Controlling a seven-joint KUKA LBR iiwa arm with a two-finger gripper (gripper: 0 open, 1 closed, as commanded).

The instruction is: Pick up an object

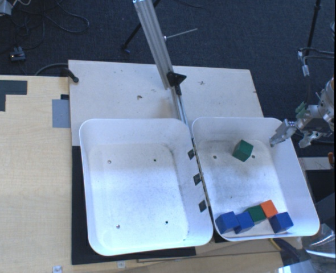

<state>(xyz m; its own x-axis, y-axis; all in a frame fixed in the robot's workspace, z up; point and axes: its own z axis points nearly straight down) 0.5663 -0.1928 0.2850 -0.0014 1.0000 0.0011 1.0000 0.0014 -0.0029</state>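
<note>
Your gripper (290, 131) hangs over the right bin's (304, 181) far rim; whether its fingers are parted, you cannot tell. The green cube (242, 150) sits alone just left of it, likely light and rigid: pinch its flat opposite faces.

we see only the gripper (293, 134): grey metal fingers (280, 134), pale silvery body behind them, with small dark parts between.

Cubes (253, 216) in right bin (296, 169)
</note>
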